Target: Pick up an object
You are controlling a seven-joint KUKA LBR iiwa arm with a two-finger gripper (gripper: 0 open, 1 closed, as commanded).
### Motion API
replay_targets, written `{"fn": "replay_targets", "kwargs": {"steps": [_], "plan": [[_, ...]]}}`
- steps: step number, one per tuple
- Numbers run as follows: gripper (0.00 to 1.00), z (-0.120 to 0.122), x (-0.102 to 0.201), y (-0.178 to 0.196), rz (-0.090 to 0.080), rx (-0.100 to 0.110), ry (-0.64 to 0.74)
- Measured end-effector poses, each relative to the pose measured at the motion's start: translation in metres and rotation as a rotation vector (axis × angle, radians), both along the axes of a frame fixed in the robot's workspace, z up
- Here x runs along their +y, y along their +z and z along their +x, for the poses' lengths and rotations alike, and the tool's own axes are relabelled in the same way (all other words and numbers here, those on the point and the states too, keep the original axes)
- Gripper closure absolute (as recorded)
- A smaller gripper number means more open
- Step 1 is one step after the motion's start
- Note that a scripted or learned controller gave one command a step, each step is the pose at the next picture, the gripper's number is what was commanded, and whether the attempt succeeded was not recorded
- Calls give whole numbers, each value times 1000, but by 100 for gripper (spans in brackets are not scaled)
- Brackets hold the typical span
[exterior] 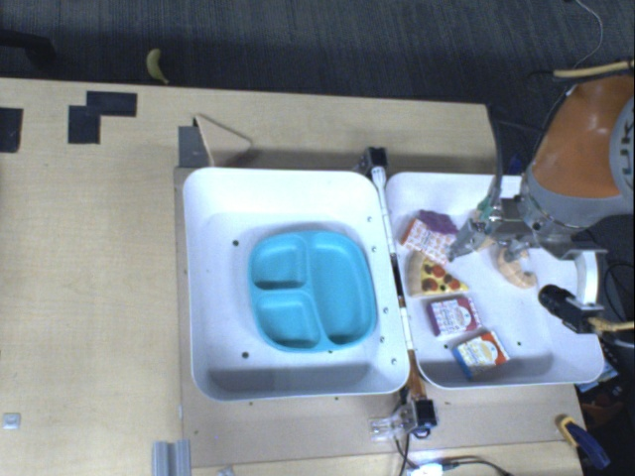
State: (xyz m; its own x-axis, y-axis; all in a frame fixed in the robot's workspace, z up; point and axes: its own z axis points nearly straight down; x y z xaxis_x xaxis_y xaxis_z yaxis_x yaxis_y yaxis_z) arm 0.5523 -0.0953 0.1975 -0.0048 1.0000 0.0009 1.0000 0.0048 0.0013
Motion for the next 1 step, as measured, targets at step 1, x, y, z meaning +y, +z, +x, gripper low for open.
{"fn": "replay_targets", "kwargs": {"steps": [1], "plan": [[0, -17, -16, -109, -3, -8, -3]]}}
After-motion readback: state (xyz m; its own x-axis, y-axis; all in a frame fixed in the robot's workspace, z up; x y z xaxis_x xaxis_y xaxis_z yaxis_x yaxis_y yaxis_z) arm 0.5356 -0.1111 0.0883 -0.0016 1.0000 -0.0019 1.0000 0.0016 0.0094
